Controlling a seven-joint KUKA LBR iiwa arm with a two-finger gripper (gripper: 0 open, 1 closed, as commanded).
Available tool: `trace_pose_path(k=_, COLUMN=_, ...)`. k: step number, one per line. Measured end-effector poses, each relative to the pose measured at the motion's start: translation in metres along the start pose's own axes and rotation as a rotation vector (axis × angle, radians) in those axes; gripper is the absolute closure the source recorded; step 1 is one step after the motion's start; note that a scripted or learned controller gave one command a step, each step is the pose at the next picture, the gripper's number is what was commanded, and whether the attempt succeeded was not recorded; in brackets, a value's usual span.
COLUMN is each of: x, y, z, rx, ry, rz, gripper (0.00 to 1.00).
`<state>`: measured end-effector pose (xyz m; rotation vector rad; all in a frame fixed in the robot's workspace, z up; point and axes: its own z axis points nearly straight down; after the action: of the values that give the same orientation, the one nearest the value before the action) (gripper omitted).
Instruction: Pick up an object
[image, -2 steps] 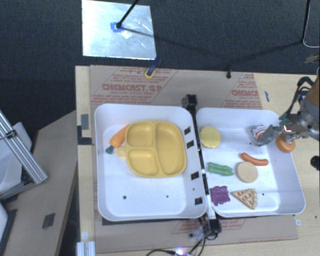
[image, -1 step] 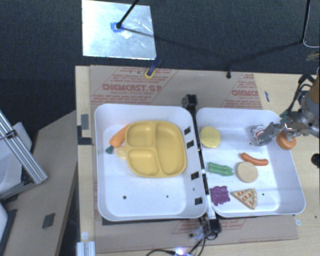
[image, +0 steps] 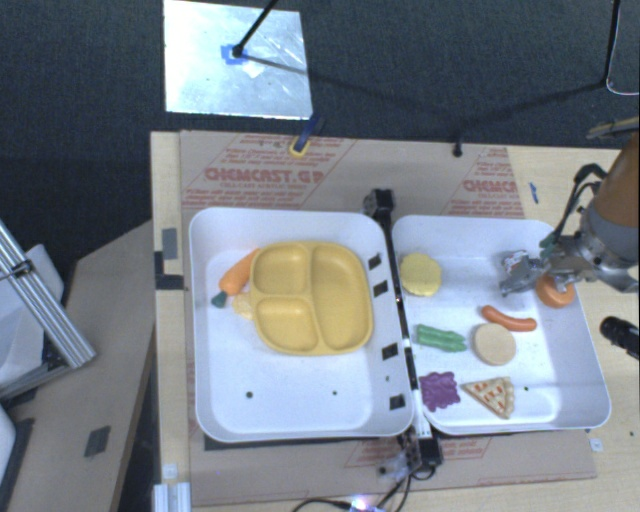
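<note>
The left bin (image: 215, 400) is mostly taken up by a yellow divided plate (image: 305, 297) with a carrot (image: 237, 272) tucked at its upper-left edge, leaving bare floor along the front. The right bin (image: 575, 400) is roomier in the middle (toy food scattered around). A sausage (image: 509, 320) lies lengthwise left to right near the far side. The arm (image: 615, 215) leans in from the right, and its gripper (image: 522, 270) hangs just above the sausage; I can't tell how its fingers stand.
</note>
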<state>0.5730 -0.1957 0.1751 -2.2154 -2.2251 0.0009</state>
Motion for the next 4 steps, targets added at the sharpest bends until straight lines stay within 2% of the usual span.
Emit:
trace_pose_path(k=2, x=0.002, y=0.002, z=0.069, rx=-0.006, ry=-0.002, rz=0.001, gripper=0.0)
trace_pose_path(k=3, x=0.002, y=0.003, z=0.06, rx=-0.007, ry=-0.002, rz=0.001, gripper=1.0)
trace_pose_path(k=4, x=0.0, y=0.004, z=0.017, rx=-0.006, ry=-0.002, rz=0.001, gripper=1.0)
